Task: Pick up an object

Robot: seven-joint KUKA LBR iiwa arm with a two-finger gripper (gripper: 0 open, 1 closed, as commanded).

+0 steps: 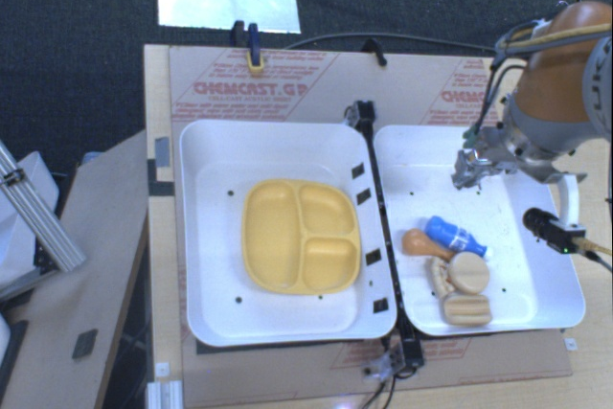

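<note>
Where bench (278,77) bears two white bins, dark carpet surrounds.

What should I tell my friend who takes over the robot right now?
Gripper: over the back of the right bin, nothing seen between its fingers; open or shut is unclear.
Things: blue bottle, orange piece and tan wooden pieces clustered at the right bin's front. Yellow divided plate lies in the left bin.
Done: nothing picked.
Left: reach down, grab one object, lift.
</note>
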